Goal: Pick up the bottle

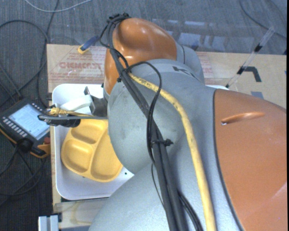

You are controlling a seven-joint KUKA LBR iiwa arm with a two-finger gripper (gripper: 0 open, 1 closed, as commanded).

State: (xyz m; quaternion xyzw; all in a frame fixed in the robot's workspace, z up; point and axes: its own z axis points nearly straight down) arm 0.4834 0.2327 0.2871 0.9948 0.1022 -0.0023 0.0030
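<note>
The arm covered the left bin, its gripper largely masked (state could not be told); the probable bottle, white, beside the yellow tray, warranted a centred descent before closing.

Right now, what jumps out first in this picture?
The huge grey arm with its orange band fills the middle and right, hiding much of the bench. At left, a yellow divided tray lies in a white bin, with a dark-handled utensil just above the tray.
</note>
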